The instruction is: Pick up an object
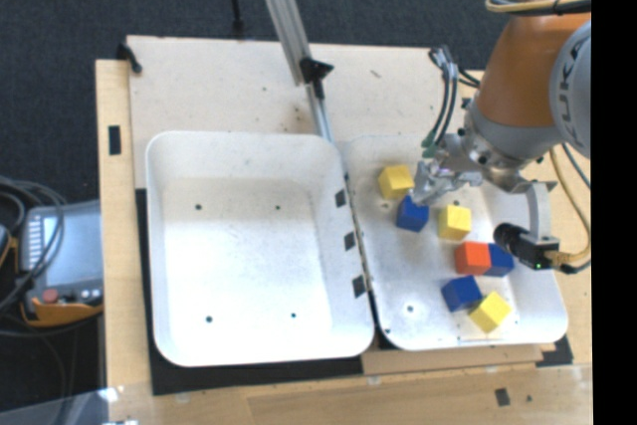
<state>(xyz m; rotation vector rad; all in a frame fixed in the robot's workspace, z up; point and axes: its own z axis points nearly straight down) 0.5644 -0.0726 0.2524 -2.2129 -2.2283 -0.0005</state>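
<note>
Several small cubes lie in the right bin [418, 314]. A yellow cube [395, 180] sits near the bin's top left, with a blue cube [412, 214] just below it. Another yellow cube [456, 220] lies to the right of these. Lower down are an orange cube [474, 258] touching a blue block [500, 260], another blue cube [461, 293] and a yellow cube [490, 312]. My gripper [430, 186] hangs low over the bin, just above and right of the first blue cube, between the two upper yellow cubes. Nothing is visibly held.
The left bin [249, 244] adjoins the right one along a shared rim. A slanted aluminium post [284, 10] rises from behind the bins. Cables [443, 109] hang along the arm's wrist. A control pendant [60, 259] lies off the bench at left.
</note>
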